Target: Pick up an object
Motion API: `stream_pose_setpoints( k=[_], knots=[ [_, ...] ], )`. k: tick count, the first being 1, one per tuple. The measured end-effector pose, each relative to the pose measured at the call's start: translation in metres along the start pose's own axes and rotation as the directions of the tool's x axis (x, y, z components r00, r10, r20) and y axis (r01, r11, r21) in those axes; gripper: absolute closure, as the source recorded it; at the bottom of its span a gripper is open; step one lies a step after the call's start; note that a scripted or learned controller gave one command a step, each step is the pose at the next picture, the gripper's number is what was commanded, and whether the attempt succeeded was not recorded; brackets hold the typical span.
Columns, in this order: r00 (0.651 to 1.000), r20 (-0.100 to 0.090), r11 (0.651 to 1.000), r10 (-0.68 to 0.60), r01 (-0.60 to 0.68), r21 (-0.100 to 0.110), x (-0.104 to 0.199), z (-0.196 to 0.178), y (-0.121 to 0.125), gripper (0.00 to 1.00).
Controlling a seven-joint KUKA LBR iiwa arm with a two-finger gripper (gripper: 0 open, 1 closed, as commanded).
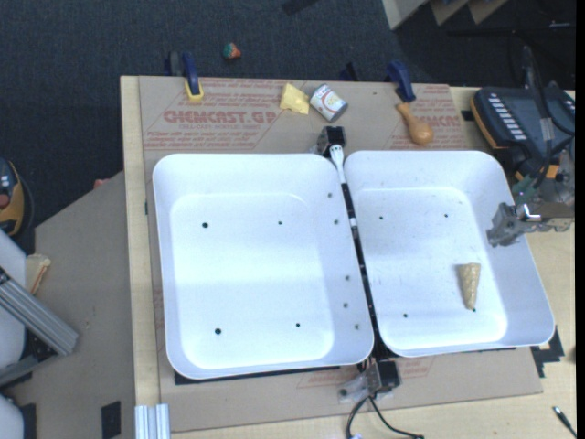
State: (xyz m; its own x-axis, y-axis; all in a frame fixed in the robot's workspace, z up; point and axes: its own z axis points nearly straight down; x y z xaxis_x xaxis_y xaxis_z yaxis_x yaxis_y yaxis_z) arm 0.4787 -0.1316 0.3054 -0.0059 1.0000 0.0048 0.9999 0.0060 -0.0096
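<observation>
Dark carpet is surrounding a cardboard-topped bench (pixel 146 245) that is carrying two white bins side by side, the left bin (pixel 183 190) and the right bin (pixel 402 167). One small cone (pixel 470 284), tan and ridged like a wafer, is lying in the right bin toward four o'clock of its floor, with its narrow tip pointing to six o'clock and its wide end to twelve. The gripper (pixel 505 226) is hanging over the right bin's rim at about three o'clock, a little up and to the right of the cone and apart from it; whether the hand is spread or closed I cannot tell, since it is reading as one grey lump from this angle.

Judging by its look, the cone is probably light and stiff, and its taper is likely to let it squirt out toward the tip under a squeeze. Taking hold across the thicker upper part, near the wide end, is looking like the safer choice.

Counting the loose things on the board at twelve o'clock: one yellow wedge (pixel 294 100), one small white packet (pixel 328 102), one orange-brown pear-shaped toy (pixel 415 124) and two blue clamps (pixel 191 73), the second clamp (pixel 399 80) being further right
</observation>
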Motion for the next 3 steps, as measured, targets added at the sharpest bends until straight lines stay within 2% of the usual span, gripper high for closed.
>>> stream_pose_setpoints(
  k=[1,2,3],
  knots=[
    [1.000,0.001,1.000,-0.001,0.001,-0.002,0.072,0.063,0.006,1.00],
    [1.000,0.006,1.000,0.004,-0.004,-0.027,0.067,-0.069,0.002,1.00],
    [1.000,0.003,1.000,0.006,-0.006,0.001,0.079,0.032,0.011,1.00]
  ],
)
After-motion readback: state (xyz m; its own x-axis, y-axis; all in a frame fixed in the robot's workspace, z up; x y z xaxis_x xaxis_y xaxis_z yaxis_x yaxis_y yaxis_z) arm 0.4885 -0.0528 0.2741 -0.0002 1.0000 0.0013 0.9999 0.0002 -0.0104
